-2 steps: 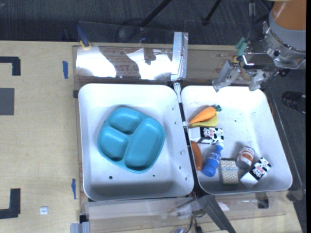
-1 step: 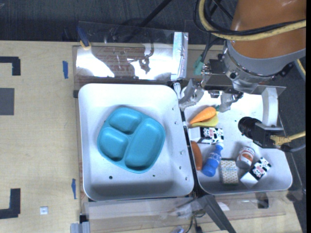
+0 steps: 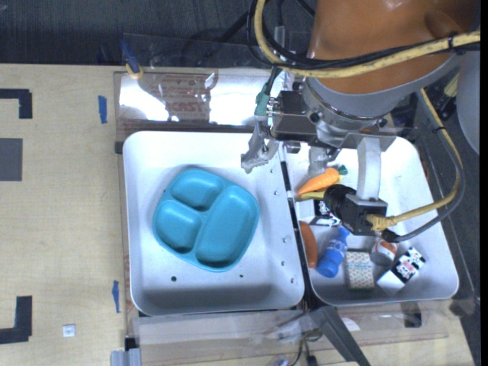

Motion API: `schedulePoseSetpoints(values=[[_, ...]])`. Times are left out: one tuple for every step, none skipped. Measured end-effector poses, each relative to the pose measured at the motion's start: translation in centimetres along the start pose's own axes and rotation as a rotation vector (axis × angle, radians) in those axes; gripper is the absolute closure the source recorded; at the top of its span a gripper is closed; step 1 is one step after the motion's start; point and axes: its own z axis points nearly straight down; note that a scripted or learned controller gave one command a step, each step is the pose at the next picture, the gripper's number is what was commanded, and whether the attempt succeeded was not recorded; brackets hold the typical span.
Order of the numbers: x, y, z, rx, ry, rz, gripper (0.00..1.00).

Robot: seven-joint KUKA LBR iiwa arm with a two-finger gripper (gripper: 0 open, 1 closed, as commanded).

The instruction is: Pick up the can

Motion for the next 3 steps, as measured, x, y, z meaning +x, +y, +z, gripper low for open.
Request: schedulePoseSetpoints(values=[[6.1,-0.5,0.0,-0.001,0.000,-0.058,0.00],[6.9,-0.5,0.0,-0.002,0.001,-0.386,0.00],[2.0,-0.1,0.0,0.002,0.000,-0.624,0.00]])
